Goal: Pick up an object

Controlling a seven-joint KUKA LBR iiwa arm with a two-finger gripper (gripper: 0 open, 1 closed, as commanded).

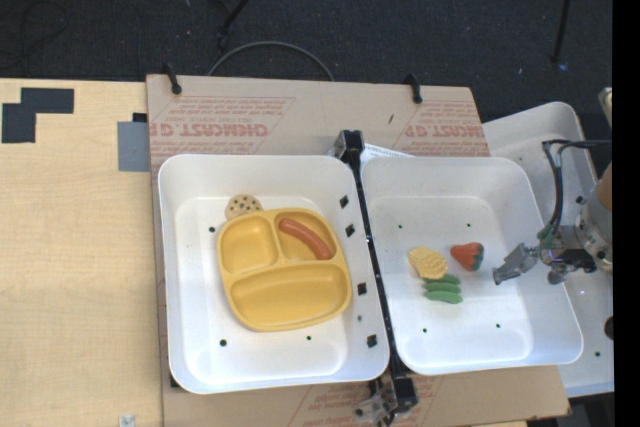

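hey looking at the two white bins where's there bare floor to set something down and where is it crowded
Right bin: bare along the far wall and the near floor; crowded mid-floor, where the yellow piece, green pod and red piece cluster beside the gripper. Left bin: the yellow tray and cookie leave only narrow margins.

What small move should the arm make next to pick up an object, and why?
Probably move the hand a little toward the view's left, over the red toy. The hand sits at the right side of the right bin, and the red toy is the nearest item, with the yellow piece and green piece just beyond.
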